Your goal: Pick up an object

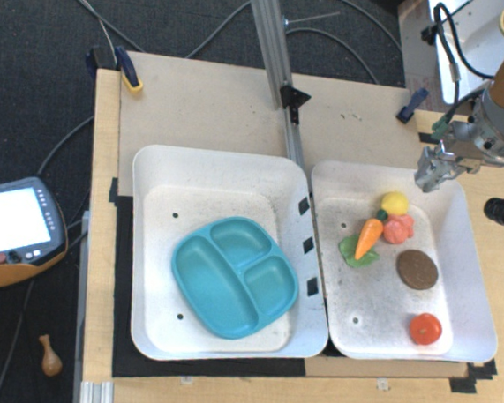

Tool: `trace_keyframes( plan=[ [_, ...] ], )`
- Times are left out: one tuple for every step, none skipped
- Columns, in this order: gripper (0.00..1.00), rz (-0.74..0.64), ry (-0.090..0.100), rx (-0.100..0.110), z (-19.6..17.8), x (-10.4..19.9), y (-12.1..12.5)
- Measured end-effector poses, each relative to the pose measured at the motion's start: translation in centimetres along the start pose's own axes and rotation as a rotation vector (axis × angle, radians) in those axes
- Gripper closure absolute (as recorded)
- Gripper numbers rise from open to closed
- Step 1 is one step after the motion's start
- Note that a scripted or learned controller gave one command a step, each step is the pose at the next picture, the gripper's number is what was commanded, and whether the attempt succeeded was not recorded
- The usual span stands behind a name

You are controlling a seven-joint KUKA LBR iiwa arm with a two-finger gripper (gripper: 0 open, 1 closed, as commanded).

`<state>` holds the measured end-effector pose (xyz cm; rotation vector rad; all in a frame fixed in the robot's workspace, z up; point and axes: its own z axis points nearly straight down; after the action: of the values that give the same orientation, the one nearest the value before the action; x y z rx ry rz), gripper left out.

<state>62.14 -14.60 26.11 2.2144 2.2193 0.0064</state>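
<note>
The right bin [468, 261] holds a yellow lemon [395, 203], a pink round piece [398, 229], an orange carrot with green leaves [367, 238], a brown round cookie [417, 269] and a red tomato [425, 329]. My gripper [431, 174] hangs above the bin's far edge, just up and right of the lemon, with nothing seen between its fingers. The left bin [146, 195] carries a blue divided plate [235, 276].
A slanted metal pole [279, 61] rises between the bins at the back. A teach pendant [10, 230] lies off the bench at the left. Blue clamps [129, 74] sit at the bench's far corners. Cables run across the dark floor behind.
</note>
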Motion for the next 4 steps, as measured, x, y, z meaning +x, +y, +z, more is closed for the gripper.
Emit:
trace_keyframes(
  plan=[
    [1.00, 0.000, 0.000, 0.000, -4.2, 0.0, 0.2],
    [1.00, -0.004, 0.005, 0.010, -1.8, 5.6, -0.7],
    [1.00, -0.003, 0.004, 0.010, -0.7, 10.0, -1.1],
    [1.00, -0.003, 0.005, 0.012, 1.2, 14.5, -2.7]
  ],
)
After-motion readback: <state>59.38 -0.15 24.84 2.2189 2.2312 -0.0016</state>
